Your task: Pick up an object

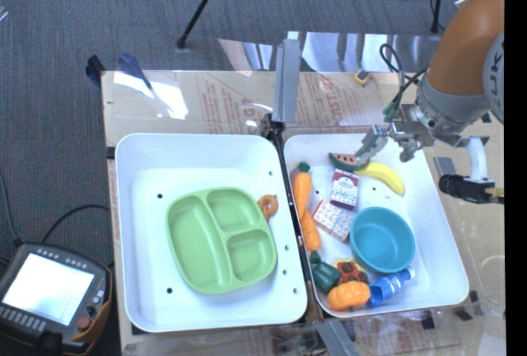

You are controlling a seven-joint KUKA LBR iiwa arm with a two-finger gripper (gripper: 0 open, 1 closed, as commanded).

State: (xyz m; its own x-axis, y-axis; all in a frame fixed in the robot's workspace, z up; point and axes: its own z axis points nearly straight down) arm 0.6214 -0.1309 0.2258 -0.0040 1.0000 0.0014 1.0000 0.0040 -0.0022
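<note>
Jaws: over the rear of the right bin, above the watermelon slice and banana; how far open cannot be told, and nothing is seen between them. Right bin contents: two small cartons, blue bowl, two carrots, orange pumpkin, blue bottle. Left bin: green divided plate with a small doughnut just beside it. Both bins sit on the counter.

bench, left bin, right bin
</note>
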